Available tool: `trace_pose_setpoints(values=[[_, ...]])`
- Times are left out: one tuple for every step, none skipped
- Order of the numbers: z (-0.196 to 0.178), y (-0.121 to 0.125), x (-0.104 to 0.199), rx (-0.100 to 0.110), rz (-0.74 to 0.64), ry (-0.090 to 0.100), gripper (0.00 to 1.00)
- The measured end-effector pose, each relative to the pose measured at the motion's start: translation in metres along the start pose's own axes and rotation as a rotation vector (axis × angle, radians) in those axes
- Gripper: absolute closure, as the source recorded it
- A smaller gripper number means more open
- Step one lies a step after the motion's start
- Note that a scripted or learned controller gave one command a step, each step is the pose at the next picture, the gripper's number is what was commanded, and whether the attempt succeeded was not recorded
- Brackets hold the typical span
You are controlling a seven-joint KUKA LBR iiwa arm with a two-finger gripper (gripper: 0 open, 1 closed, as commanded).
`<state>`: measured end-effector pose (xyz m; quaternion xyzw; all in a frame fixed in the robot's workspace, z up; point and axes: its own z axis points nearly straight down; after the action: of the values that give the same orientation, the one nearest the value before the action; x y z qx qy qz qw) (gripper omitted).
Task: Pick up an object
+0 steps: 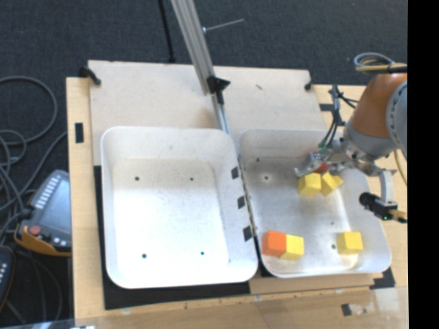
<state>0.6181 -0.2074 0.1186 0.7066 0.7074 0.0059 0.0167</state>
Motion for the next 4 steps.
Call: trace_pose_setpoints(values=[[0.002,0.017,0.004,0.013,-0.001,0.004,0.00],[0.008,0.007,0.005,0.014,-0.003,0.008,0.00],[0.021,-0.021,0.040,0.032,-0.002,0.014,0.00],[0.009,-0.020,0.038,0.028,0.001,0.015,1.00]])
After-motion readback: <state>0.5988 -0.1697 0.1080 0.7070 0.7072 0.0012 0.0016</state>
